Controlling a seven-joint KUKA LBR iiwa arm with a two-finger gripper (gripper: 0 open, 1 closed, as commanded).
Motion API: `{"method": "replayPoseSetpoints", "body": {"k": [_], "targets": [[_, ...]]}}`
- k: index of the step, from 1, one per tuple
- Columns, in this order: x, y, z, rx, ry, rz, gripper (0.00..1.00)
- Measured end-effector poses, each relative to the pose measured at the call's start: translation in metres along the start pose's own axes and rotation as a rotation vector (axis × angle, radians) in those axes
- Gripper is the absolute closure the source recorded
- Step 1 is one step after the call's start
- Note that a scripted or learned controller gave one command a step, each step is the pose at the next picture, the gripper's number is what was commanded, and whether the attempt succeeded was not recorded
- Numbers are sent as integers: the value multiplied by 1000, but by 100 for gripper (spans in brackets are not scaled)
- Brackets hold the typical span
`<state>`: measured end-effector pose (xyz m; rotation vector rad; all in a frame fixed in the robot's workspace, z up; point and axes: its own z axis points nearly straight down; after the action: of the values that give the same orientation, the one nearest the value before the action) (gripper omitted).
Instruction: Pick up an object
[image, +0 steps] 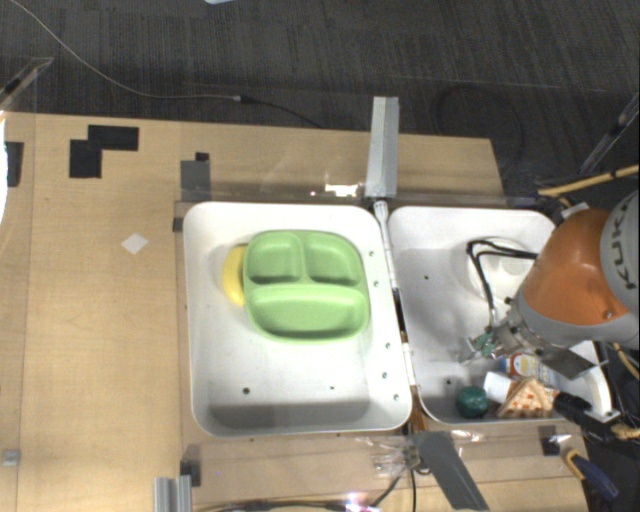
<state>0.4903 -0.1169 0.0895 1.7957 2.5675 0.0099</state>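
The bench (90, 330) is light wood, and two white bins sit on it side by side. The left bin (290, 400) holds a green tray (303, 283) with three sections. The tray lies a bit above the middle of that bin. A yellow thing (232, 275) peeks out from under the tray at its 9 o'clock side, and most of it is hidden.

The right bin (440, 290) holds a small pile of things at its 5 o'clock corner. There is a dark green round thing (473, 403) close to the bottom wall. Just at its 3 o'clock side lies an orange and tan piece (528, 399) that may be a toy pizza slice, though it is hard to tell. A small white tube shape (497, 383) lies between them, a little higher up. All three are close together.

The arm (580, 275) comes in from 3 o'clock, and its big orange band covers the right side of the right bin. A black cable (483, 262) loops out from it toward 10 o'clock. The gripper (495, 345) points down at the pile, just above the white tube shape. The arm hides its tips, so I cannot tell how wide it is or if it has hold of anything
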Motion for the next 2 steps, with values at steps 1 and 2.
{"method": "replayPoseSetpoints", "body": {"k": [1, 2], "targets": [[24, 10, -1, -5, -7, -23, 100], [19, 9, 0, -5, 0, -10, 100]]}}
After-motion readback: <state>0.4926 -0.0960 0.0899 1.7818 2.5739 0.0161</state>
